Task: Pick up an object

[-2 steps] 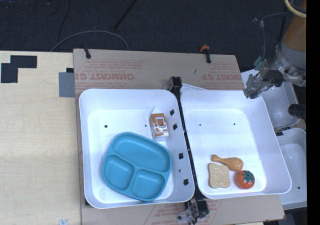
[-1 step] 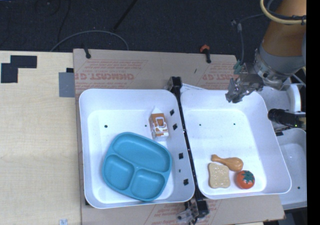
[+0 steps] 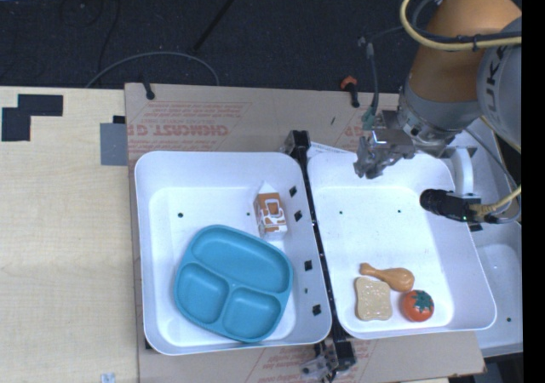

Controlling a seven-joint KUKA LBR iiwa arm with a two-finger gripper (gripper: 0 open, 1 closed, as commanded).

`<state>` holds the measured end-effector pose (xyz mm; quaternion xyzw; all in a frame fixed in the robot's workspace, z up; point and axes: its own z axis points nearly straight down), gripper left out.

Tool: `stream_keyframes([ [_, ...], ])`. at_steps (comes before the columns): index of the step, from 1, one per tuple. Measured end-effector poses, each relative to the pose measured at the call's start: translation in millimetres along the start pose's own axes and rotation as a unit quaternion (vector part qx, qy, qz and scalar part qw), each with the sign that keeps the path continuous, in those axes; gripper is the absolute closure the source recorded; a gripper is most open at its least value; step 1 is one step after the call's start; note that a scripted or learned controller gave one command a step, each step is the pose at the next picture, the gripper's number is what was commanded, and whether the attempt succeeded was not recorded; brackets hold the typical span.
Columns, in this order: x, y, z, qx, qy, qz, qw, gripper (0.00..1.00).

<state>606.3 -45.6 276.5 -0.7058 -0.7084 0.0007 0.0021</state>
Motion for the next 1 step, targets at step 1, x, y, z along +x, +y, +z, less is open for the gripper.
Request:
stream_keyframes([
  [1,46.0,-6.8,3.7,0.0,0.0,0.0,1.0,1.0],
])
